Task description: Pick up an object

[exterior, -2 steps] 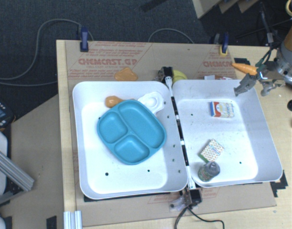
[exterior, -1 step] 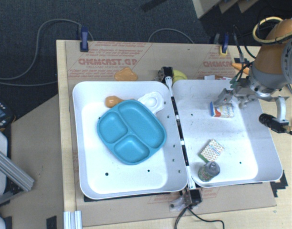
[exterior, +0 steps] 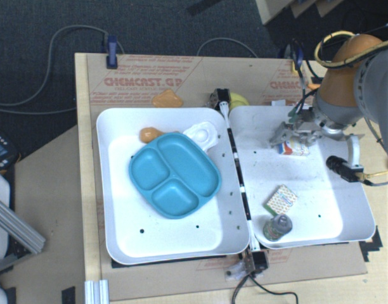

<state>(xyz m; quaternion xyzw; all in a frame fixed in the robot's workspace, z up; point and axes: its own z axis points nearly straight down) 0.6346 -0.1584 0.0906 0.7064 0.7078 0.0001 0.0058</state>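
My gripper (exterior: 294, 135) is low in the right bin (exterior: 346, 220), near its far side, with the grey arm and orange band rising to the right of it. Directly under and in front of it lies a small white item with red and blue marks (exterior: 289, 147). A checkered little box (exterior: 281, 199) rests nearer the front of this bin. A dark grey and green round object (exterior: 278, 227) sits in the front left corner.
The left bin (exterior: 118, 233) holds a blue divided plate (exterior: 174, 173), an orange piece (exterior: 149, 133) and a white lid-like item (exterior: 201, 133). On the bench behind the bins lie an orange lump (exterior: 167, 98) and a yellow-green ball (exterior: 238, 99).
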